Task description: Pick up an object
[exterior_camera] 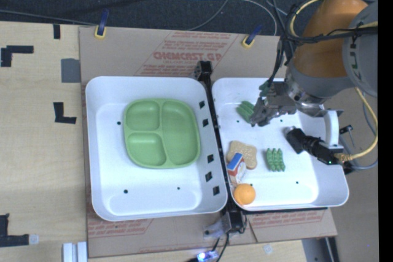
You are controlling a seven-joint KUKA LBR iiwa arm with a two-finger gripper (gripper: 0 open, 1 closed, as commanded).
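Observation:
The right bin [307,193] holds several small objects. A green ridged piece [246,110] lies near its back left, and a second green ridged piece [274,159] sits near the middle. A tan cracker-like piece [244,152] lies beside a small blue, white and red item [234,163]. An orange ball [245,194] rests at the front left. My gripper [260,118] hangs low over the bin, just right of the back green piece, its dark fingers pointing down. Nothing shows between them.
The left bin [104,132] holds a green divided plate [162,133]. A black divider [214,132] runs between the bins. Cables loop over the dark backdrop behind the arm. A black bracket [310,144] juts out over the right bin's right side.

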